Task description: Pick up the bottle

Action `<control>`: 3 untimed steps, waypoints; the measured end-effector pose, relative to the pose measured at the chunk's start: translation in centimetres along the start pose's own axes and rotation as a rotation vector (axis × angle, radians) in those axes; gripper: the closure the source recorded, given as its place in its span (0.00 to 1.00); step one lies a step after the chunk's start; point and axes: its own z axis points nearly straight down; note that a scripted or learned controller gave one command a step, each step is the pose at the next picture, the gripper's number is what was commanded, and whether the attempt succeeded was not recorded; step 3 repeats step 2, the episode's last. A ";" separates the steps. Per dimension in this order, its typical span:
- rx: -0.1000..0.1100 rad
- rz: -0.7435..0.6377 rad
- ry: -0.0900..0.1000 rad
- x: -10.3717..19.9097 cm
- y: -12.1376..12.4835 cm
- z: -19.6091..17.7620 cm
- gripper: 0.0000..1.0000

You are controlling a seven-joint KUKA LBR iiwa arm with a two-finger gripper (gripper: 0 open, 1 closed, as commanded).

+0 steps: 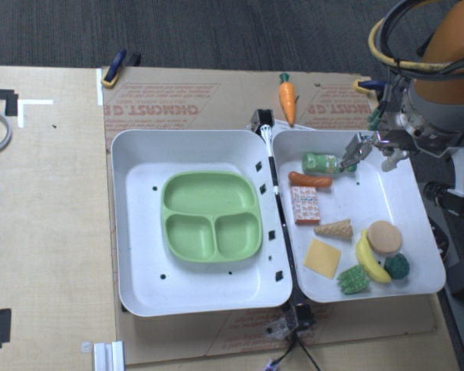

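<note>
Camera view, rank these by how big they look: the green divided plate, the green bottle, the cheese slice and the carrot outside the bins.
1. green divided plate, by far the largest.
2. cheese slice and carrot: alike in apparent area, no clear order.
3. green bottle, lying by the gripper, looks slightly smaller, though partly hidden.

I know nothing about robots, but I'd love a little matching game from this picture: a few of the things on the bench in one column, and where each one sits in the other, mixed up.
Things:
1. green divided plate
2. toy carrot
3. green bottle
4. yellow cheese slice

Places:
A. on the cardboard beyond the bins
B. in the left bin
C. far end of the right bin, beside the gripper
D. near part of the right bin, left of the banana

Pairs: 1-B, 2-A, 3-C, 4-D
</note>
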 end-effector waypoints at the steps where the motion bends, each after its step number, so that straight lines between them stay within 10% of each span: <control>1: 0.000 0.001 -0.001 -0.1 0.0 -0.9 1.00; 2: 0.000 -0.008 0.000 -9.5 -6.9 -3.1 1.00; 3: 0.000 -0.008 0.000 -9.5 -6.9 -3.1 1.00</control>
